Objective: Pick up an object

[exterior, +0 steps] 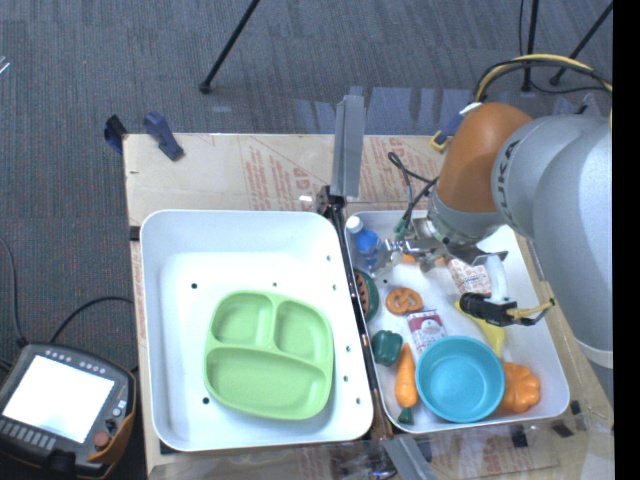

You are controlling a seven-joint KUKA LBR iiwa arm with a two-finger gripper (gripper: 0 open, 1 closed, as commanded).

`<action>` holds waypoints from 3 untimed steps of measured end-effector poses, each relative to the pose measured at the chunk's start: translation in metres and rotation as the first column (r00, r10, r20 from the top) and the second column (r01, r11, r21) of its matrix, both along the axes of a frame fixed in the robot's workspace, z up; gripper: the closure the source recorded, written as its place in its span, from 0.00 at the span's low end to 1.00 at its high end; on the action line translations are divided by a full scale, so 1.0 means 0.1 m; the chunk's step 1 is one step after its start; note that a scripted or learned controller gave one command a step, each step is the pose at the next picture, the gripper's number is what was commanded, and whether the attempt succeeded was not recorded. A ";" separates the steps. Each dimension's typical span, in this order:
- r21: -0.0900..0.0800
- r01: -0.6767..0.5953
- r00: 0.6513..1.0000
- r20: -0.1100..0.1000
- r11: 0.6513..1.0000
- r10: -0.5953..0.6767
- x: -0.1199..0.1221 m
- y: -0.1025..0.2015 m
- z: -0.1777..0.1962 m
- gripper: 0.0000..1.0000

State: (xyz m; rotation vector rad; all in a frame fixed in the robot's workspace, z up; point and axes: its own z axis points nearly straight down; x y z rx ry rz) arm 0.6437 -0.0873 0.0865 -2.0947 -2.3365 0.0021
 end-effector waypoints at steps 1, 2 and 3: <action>0.000 0.025 1.000 0.000 1.000 -0.025 -0.75 -0.11 0.01 0.00; 0.002 0.035 0.999 0.001 0.999 -0.035 -0.75 -0.14 0.11 1.00; 0.000 0.034 0.999 0.011 0.999 -0.034 -0.29 0.41 1.05 1.00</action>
